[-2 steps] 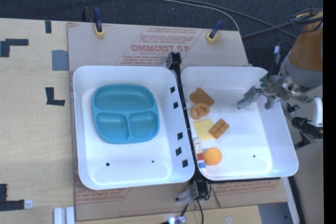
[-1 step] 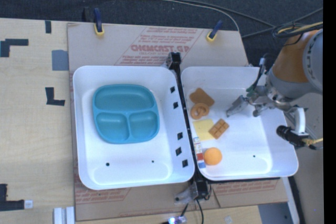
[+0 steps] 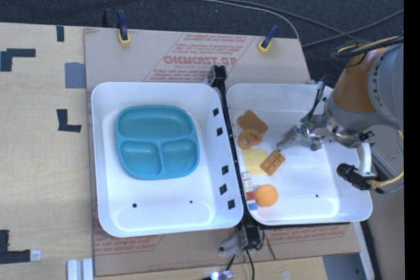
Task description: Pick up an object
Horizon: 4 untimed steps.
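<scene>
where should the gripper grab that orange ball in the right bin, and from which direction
Take the orange ball across its middle, coming straight down from above. It is round, so any pair of opposite sides would do, but it lies close to the right bin's left wall with a small red and white item beside it. Setting the fingers along the wall's direction probably avoids both.
</scene>
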Available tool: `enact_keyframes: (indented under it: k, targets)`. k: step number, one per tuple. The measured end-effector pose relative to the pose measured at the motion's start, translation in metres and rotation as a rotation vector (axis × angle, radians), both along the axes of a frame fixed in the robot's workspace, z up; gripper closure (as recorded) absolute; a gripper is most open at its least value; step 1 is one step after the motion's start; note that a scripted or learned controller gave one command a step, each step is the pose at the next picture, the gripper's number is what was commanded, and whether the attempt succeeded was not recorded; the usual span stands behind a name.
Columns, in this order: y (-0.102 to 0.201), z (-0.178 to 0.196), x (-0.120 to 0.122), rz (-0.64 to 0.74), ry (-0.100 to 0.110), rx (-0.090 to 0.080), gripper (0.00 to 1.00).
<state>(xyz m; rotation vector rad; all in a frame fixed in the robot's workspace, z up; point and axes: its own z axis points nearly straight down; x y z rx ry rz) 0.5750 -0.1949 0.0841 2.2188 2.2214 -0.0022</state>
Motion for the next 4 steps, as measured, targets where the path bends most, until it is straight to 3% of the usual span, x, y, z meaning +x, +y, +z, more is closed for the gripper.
enact_keyframes:
  k: [1,3,4]
  targets:
    - [-0.001,0.013,0.001,0.001,-0.005,-0.004,1.00]
    - [-0.005,0.116,0.001,0.001,-0.003,0.001,1.00]
    - [-0.005,0.140,0.002,0.001,-0.001,0.002,1.00]
